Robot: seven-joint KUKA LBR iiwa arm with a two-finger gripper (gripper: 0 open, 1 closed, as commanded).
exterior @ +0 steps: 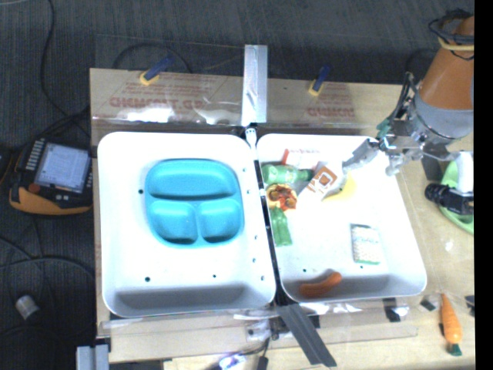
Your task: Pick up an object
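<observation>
- Nearest you, at the front wall of the right bin [412,245], lies an orange-red sausage-shaped piece [320,284], well apart from the fingers and on the far side of the bin floor from them.
- Just up from that piece you see a pale green-and-white packet [366,244] lying flat, closer to the fingers but not touching anything else.
- Look to the bin's upper right corner and you find the gripper [362,157] hanging over the rim area, its grey wrist and orange band rising off to the right; I cannot tell whether the fingers are apart or together, as they blur against the white wall.
- Just beside the fingertips you have a yellow piece [339,188] touching a small white-and-orange carton [323,179]; nothing shows between the fingers.
- Further from the fingers, against the divider wall, you see a green packet [283,174], an orange-and-red wrapper [282,197] and a dark green stick-shaped item [280,227], clustered and partly overlapping.
- Across the divider, well apart from the fingers, the left bin [123,276] holds a blue compartment tray [192,200] lying flat near its middle, with one wide section and two smaller ones.
- Outside the bins, you see an orange carrot-like item [451,328] on the bench [439,284] at the lower right corner.
</observation>
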